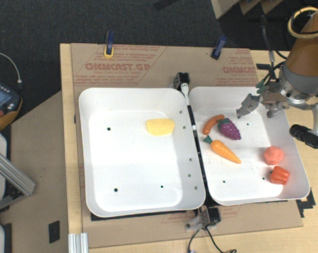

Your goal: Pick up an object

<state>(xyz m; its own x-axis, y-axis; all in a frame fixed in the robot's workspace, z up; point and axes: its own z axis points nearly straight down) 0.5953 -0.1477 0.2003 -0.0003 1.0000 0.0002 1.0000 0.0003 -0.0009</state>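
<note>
Grey arm, orange band, black cables, grey metal pincer.

Bench lying under brown cardboard sheet with red printed lettering. Two clamps gripping sheet's far edge: one blue and yellow at left, one blue right of centre. Two shallow white bins sitting side by side on sheet, inner rims touching: left bin, right bin. Small black fittings sitting at both ends of seam between bins, cable trailing off near one.
</note>
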